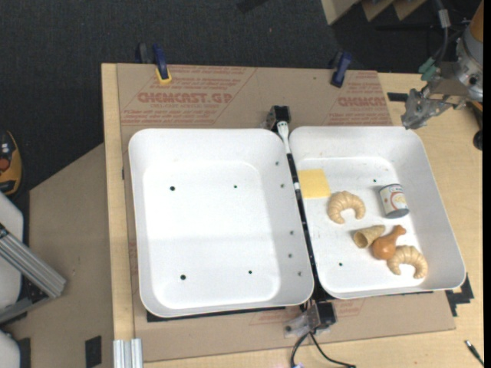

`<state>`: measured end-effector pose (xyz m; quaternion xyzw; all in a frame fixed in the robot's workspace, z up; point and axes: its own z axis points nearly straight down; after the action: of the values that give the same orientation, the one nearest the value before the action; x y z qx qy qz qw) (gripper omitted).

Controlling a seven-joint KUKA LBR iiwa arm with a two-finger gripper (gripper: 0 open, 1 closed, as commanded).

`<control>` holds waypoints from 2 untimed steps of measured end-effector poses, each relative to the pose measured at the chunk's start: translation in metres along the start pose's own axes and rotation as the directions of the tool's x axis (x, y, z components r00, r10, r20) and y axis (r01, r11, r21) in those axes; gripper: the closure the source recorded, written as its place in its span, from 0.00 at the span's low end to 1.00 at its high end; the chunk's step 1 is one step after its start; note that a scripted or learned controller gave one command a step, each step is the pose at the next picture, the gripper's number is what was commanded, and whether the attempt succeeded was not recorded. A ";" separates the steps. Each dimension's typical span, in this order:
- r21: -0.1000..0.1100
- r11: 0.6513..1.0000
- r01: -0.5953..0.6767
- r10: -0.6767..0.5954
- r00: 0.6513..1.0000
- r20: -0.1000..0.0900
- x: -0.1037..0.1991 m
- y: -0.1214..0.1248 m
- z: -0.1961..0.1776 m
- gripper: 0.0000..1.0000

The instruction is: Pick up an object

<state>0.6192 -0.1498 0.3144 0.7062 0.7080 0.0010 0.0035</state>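
We choose the small can in the right bin.
It looks stiff, light, slippery; we grasp its round sides. The gripper, beyond the bin's far corner, holds nothing; its opening we cannot tell.

Light is even and fairly bright across the two shallow white plastic bins, whose floors read near pure white with mild glare and soft grey shading along their raised rims. Small items in the right-hand bin cast short, faint shadows. The dark carpeted floor in the upper left of the frame stays dim. Focus is moderately sharp mid-frame; fine detail softens towards the corners.
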 end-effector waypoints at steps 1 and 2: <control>-0.011 1.000 0.001 -0.001 1.000 0.000 0.023 -0.011 -0.131 1.00; -0.005 1.000 0.002 -0.002 1.000 -0.004 0.062 -0.088 -0.186 1.00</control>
<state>0.5303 -0.0876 0.5001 0.7056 0.7086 0.0041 0.0041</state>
